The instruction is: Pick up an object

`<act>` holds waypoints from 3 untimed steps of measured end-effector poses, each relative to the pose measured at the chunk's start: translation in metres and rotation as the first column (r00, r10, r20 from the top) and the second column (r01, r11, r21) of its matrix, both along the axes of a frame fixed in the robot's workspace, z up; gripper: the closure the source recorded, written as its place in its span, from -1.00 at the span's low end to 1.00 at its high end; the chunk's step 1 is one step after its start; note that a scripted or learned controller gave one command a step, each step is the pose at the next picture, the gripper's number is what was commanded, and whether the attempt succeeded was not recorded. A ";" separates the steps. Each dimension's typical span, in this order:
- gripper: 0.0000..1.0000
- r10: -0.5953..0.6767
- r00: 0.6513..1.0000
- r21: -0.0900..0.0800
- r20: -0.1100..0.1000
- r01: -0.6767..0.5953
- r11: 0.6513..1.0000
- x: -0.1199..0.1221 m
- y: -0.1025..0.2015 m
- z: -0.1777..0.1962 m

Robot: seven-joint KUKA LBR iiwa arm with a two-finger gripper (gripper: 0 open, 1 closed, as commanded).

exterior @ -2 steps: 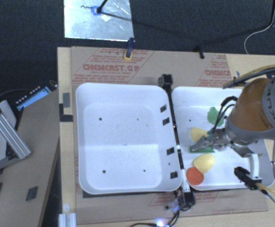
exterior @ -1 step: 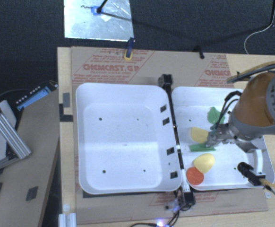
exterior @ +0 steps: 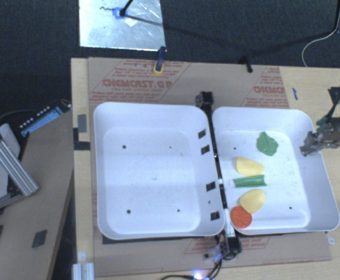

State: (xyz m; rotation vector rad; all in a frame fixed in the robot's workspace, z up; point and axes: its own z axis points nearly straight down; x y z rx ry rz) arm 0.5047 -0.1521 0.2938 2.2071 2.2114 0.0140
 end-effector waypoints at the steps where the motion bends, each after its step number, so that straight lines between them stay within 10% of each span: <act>1: 1.00 0.002 1.000 0.009 -0.027 -0.002 1.000 -0.008 0.034 -0.130; 2: 1.00 0.013 1.000 0.008 -0.006 -0.013 1.000 0.014 0.162 -0.008; 3: 1.00 0.003 1.000 0.004 -0.002 -0.003 1.000 0.058 0.140 0.095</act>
